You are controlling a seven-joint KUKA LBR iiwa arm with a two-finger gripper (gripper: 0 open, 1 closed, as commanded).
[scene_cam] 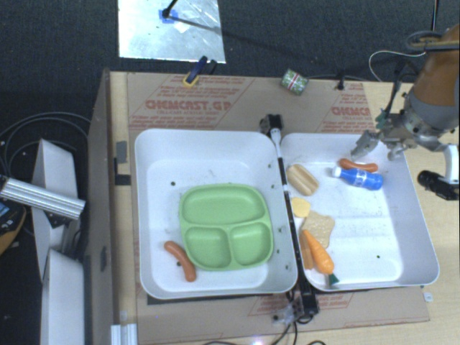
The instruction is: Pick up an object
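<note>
My gripper (379,148) hangs over the far edge of the right bin (402,264), open, with nothing between its fingers. Just in front of it lie a small red sausage (358,166) and a blue bottle (361,179) with a white cap, touching each other. Further left in that bin sits a hot dog bun (302,179). Below the bun come a yellow round piece (301,208), a slice of bread (318,228) and a carrot (318,254).
The left bin (165,164) holds a green divided plate (226,225) and a brown sausage (180,260) at its front left. A small green can (294,81) lies on the cardboard behind the bins.
</note>
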